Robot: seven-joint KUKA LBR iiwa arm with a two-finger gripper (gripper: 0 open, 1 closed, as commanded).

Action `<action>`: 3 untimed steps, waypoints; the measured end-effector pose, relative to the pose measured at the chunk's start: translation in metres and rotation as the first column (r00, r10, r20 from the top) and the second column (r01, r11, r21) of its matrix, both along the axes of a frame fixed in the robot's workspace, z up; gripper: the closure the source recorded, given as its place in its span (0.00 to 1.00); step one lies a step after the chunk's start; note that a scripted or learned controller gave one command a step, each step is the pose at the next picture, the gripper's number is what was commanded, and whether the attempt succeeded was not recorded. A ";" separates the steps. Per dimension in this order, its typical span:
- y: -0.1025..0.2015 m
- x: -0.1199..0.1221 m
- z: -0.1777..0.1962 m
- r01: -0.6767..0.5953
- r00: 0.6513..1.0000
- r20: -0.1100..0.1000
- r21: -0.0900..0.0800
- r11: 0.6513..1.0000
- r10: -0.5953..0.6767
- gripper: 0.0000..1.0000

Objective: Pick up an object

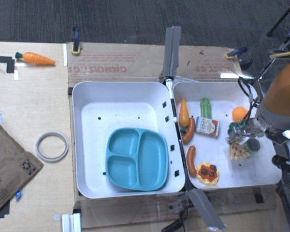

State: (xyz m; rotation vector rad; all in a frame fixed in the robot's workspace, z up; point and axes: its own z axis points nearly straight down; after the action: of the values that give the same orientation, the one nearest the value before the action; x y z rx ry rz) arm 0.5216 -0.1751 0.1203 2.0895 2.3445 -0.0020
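While hovering at 3 o'clock in right bin [261,178] | pincer [241,138] state: cannot tell | waffle piece [239,152] likely light, stiff; grip across edges

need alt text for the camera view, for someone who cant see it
A robot gripper reaches from the right into the right bin, just above a waffle-like toy, among toy foods including an orange ball and two sausages. The left bin holds a blue divided plate.
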 end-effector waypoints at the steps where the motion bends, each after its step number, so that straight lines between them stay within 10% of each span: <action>1: -0.011 -0.019 -0.029 -0.592 0.806 0.000 0.003 0.806 0.592 1.00; 2: 0.039 0.021 -0.029 -0.465 0.885 0.001 0.000 0.885 0.465 1.00; 3: 0.141 0.107 0.072 -0.452 0.892 0.002 0.000 0.892 0.452 1.00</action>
State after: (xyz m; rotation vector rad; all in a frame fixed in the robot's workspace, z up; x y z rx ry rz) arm 0.6285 -0.0338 0.1920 1.4868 2.7651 0.0009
